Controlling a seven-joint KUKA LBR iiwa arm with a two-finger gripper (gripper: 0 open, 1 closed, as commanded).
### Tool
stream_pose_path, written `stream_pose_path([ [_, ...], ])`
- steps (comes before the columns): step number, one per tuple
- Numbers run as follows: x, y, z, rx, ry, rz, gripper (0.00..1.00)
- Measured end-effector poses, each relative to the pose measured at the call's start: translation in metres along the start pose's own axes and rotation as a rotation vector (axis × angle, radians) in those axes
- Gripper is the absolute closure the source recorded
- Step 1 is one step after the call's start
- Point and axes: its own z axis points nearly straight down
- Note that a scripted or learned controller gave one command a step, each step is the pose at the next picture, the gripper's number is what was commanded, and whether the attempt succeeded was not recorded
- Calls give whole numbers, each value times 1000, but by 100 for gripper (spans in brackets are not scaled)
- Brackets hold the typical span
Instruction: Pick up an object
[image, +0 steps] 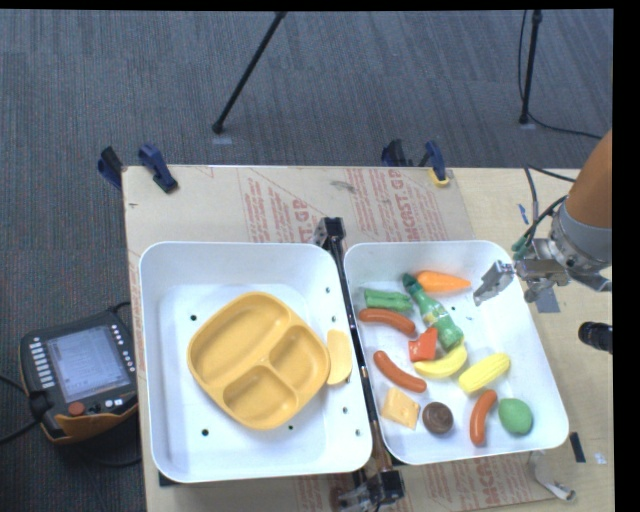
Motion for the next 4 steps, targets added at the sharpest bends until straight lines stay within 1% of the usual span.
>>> stream_pose_path([
  [1, 48, -72, 96, -10, -1, 39, 0],
  [2, 49, -72, 86, -8, 1, 42, 100],
  [3, 25, -74, -44, 2, 0, 305, 100],
  [4, 19, -101, -168, 1, 0, -85, 100],
])
